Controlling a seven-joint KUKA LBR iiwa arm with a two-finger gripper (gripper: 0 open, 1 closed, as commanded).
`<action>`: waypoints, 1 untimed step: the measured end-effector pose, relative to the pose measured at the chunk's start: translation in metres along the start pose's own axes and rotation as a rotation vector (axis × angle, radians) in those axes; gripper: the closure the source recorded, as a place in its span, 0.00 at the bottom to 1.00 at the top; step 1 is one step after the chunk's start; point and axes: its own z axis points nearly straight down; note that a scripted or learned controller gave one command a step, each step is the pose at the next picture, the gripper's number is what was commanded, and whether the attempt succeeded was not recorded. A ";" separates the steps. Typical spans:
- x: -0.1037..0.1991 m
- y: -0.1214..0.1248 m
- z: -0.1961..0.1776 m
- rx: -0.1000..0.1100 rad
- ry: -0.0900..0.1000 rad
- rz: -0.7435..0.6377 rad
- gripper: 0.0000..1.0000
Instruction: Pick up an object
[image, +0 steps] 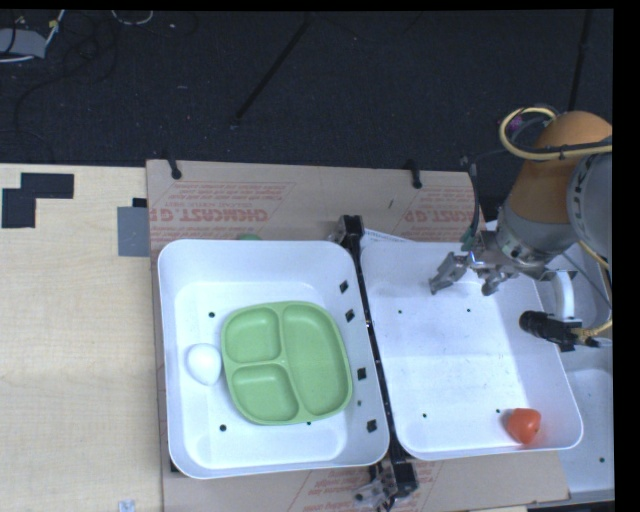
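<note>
A green three-compartment plate (286, 361) lies in the left bin (190, 290), with a white egg-shaped object (204, 363) touching its left side. A small red-orange object (522, 425) rests in the near right corner of the right bin (450, 340). My gripper (468, 277) hangs over the far right part of the right bin, its two fingers spread apart and open, with nothing between them. It is well away from the red-orange object and from the plate.
A black divider with clips (362, 340) runs between the two bins. Brown cardboard (300, 205) lies under the bins. A black cylindrical part (545, 326) sticks out over the right bin's right rim. Pale wooden bench top (70, 350) spreads to the left.
</note>
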 end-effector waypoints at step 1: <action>0.002 -0.001 0.054 0.000 0.000 0.000 0.00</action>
